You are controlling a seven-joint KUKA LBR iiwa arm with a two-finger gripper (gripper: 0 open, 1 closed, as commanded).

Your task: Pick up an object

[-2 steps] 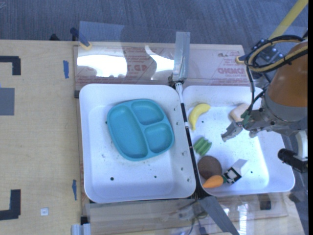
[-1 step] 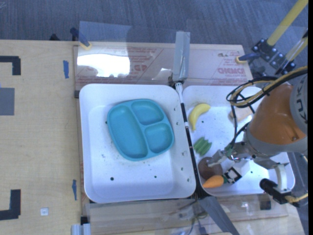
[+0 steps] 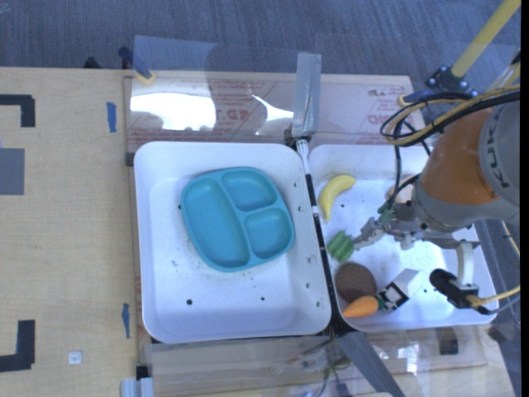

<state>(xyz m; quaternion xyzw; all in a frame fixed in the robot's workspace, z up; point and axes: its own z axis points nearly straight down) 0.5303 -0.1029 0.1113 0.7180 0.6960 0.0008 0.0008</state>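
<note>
While poised low in the right bin [image 3: 463, 317], tool [image 3: 369, 234] closing on green object [image 3: 340, 246] near left wall; grip unconfirmed, jaw state impossible to tell; lift outstanding.

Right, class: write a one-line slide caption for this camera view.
Gripper at a green item in the right bin, by banana, brown ball and carrot; blue tray left.

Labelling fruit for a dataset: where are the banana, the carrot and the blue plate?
banana [image 3: 334, 192]: camera view, middle of its curve.
carrot [image 3: 360, 308]: camera view, middle of its orange body.
blue plate [image 3: 216, 226]: camera view, floor of largest compartment.
</note>
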